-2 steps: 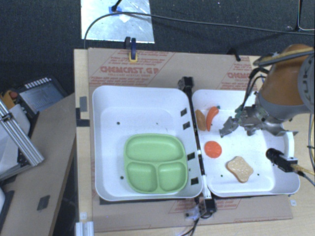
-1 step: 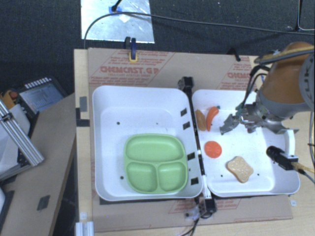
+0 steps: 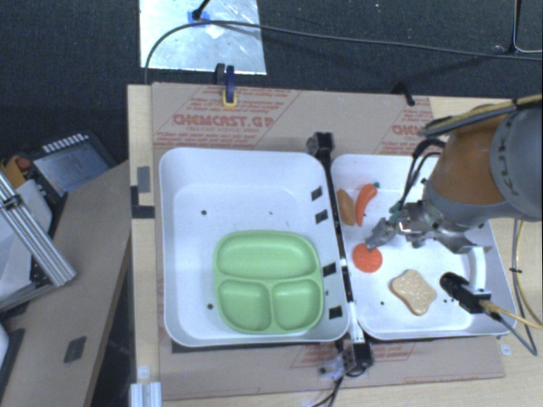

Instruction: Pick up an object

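Observation:
My gripper hangs low in the right bin, reaching in from the right. Its tip is just above the upper edge of a flat red round piece. I see nothing held in it. Up and to the left of the gripper lies an orange-red carrot-like piece, and a tan oblong piece rests beside it near the bin's left wall. A slice of toast lies toward the bin's front.
The left bin holds a green divided plate in its front half. The divider between the bins carries black clips. The grey and orange arm covers the right bin's far right part.

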